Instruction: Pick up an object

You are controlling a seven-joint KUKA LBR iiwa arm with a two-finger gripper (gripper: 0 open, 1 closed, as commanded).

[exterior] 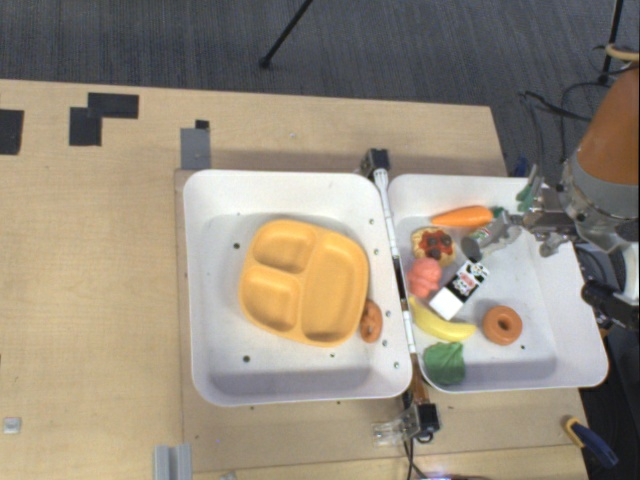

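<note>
The right bin [560, 363] holds an orange carrot [462, 216] at the back. Near the divider lie a small round tart with red topping [433, 241] and a pink lumpy toy [425, 278]. Further forward are a yellow banana [441, 325], a green leafy piece [445, 363] and a brown donut [502, 324]. My gripper [484, 237] reaches in from the right and hovers just below the carrot's right end, right of the tart. Nothing shows held in it.
The left bin [215, 368] carries a yellow divided plate [300, 280], with a small brown pastry [371, 320] against its right side. A ridge [392, 258] separates the two bins. The grey-and-orange arm [605, 183] overhangs the right bin's far edge.
</note>
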